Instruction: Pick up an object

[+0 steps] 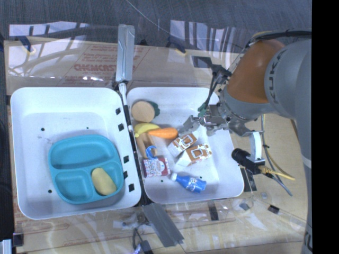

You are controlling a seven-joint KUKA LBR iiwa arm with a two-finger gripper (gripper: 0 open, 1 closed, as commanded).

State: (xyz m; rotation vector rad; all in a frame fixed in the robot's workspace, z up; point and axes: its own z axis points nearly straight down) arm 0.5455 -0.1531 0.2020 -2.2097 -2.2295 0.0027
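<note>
A: At the near edge of the right bin [228, 187], what lay there?

B: A blue bottle [189, 182] on its side, cap toward the left. Just behind it, left, a small red carton [155, 168], and above that a little blue-rimmed piece [151, 152] I couldn't make out.

A: And the left bin [32, 110]?

B: It held a teal tray [79, 165] with three compartments; a yellow potato [104, 180] sat in the near right one.

A: Farther back in the right bin?

B: Two brown-and-white packets [192, 147] lay side by side near the middle, touching. Left of them an orange carrot [163, 133] lay across, its end meeting a banana [145, 128]. Behind those, a tan round thing [143, 111] with a dark green edge stood close to the divider.

A: Where was the gripper [197, 121]?

B: Over the right half of that bin, just behind the packets, on the grey arm [286, 83] with its orange band [253, 73]. The fingers looked spread apart, with nothing between them; whether a tip touched a packet, I couldn't tell.

A: Beyond the bins?

B: The counter [69, 62], with brown printed card under clear sheet.
</note>
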